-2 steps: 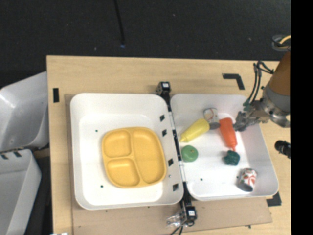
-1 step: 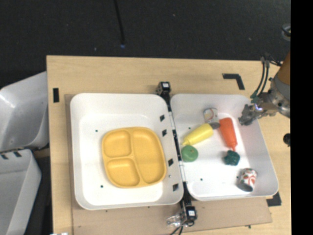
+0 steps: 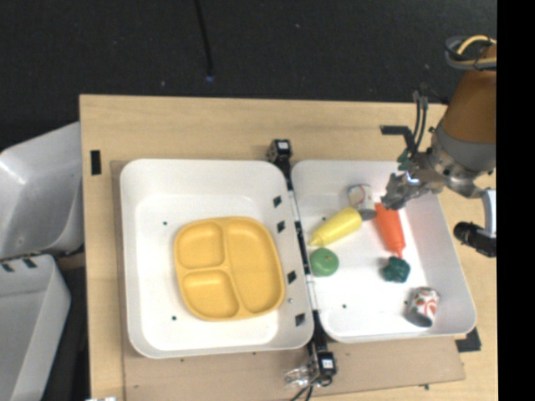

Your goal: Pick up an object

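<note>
The claw (image 3: 399, 189) hangs low over the upper right part of the right bin (image 3: 443, 224), at the end of the grey arm (image 3: 464, 124) that comes in from the right with its orange band above the wrist. Whether it is spread or pressed together cannot be told from this slanted view, and nothing can be seen gripped in it. Directly beneath and just below the claw lies an orange carrot-shaped toy (image 3: 390, 229), its upper end right at the claw tip, though contact cannot be confirmed. Just to the claw's left sits a small silvery ring-like piece (image 3: 358, 195), and a little farther left and lower lies a yellow bottle-shaped toy (image 3: 337, 226), tilted with its narrow end toward the claw. Below that, well left of the claw and near the divide between the bins, rests a green round object (image 3: 324, 262). Below the claw, past the carrot's lower end, is a dark green small object (image 3: 395, 269), and farther down toward the bin's lower right corner lies a red-and-white ball-like item (image 3: 423, 305). Far to the claw's left, the left bin (image 3: 150, 190) holds a yellow divided plate (image 3: 227, 267). Both bins rest on the light wooden table (image 3: 209, 124).
</note>
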Controlling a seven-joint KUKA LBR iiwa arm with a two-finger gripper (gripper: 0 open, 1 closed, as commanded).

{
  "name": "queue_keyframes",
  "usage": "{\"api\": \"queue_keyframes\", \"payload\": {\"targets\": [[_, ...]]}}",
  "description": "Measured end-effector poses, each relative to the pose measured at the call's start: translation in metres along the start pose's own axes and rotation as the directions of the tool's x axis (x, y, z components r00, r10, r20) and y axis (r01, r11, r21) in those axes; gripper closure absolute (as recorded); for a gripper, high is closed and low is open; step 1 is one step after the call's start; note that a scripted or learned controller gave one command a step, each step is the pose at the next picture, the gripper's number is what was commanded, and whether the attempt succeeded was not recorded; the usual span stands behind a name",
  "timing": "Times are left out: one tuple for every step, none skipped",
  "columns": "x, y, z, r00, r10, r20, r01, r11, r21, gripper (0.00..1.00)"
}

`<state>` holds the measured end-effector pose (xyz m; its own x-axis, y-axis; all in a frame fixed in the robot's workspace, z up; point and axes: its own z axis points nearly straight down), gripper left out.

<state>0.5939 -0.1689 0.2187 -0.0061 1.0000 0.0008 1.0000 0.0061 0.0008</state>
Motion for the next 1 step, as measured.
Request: {"api": "queue_keyframes", "payload": {"targets": [[0.0442,0.0216,-0.0081,1.0,-0.001,0.0,0.001,1.0,-0.003,1.0]]}}
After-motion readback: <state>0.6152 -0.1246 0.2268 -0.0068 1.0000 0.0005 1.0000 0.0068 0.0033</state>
